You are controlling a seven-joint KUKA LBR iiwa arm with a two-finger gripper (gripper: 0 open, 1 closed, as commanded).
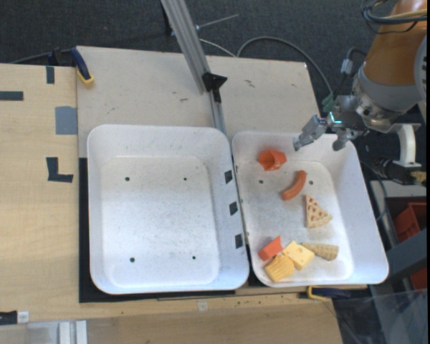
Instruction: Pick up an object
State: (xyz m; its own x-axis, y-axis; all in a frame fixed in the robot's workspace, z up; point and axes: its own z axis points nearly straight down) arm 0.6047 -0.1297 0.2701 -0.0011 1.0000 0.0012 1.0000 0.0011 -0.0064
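My gripper (pixel 321 136) hangs spread and empty over the right bin (pixel 365 213), up at its one o'clock rim. Sausage (pixel 294 185) lies mid-bin, at seven o'clock from me; looks light, firm, a bit slick, so I'd pinch across its middle

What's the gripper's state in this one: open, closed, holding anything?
Gripper: open, fingers spread, holding nothing; it sits over the far edge of the right bin, away from the toy food.
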